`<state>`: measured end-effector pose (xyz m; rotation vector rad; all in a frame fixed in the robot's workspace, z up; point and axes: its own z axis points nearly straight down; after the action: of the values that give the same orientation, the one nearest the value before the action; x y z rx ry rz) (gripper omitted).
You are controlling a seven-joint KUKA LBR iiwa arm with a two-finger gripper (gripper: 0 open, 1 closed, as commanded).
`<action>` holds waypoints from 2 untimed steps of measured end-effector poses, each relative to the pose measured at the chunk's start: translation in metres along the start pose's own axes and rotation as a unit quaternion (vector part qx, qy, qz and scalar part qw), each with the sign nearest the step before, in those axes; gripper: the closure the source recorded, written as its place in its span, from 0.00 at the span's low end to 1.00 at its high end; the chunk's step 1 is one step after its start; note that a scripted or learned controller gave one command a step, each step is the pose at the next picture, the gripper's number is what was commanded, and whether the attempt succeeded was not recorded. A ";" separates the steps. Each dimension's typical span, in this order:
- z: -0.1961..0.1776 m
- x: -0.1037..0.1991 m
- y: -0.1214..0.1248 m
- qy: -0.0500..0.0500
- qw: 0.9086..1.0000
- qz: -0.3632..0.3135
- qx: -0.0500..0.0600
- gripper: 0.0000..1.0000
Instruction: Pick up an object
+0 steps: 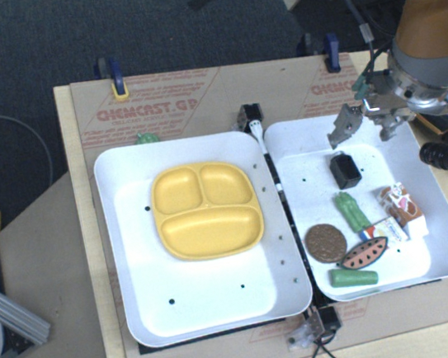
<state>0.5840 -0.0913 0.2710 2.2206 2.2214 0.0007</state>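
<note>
The right bin [440, 260] holds several small objects. A black block [344, 170] lies near its far end. Below it come a green pickle [351, 211], a brown round cookie [326, 243], a watermelon slice [364, 254] and a second green piece [355, 277]. A red and white snack packet [401, 206] lies towards the right wall. My gripper [364, 130] hangs over the bin's far end, just above and right of the black block. It is open, its two fingers spread apart with nothing between them.
The left bin [141, 295] carries a yellow divided plate [207, 209]. A black divider bar [277, 199] runs between the two bins. Blue clamps [116, 73] hold the board at the back edge. The arm's grey wrist [431, 59] stands over the right bin's far right corner.
</note>
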 end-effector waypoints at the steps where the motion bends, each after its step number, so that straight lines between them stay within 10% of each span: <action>1: 0.171 -0.006 -0.041 0.002 1.000 0.001 0.010 0.00; 2: 0.181 -0.017 -0.089 -0.001 1.000 0.001 -0.008 0.00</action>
<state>0.4955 -0.1088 0.0902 2.2137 2.2091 0.0171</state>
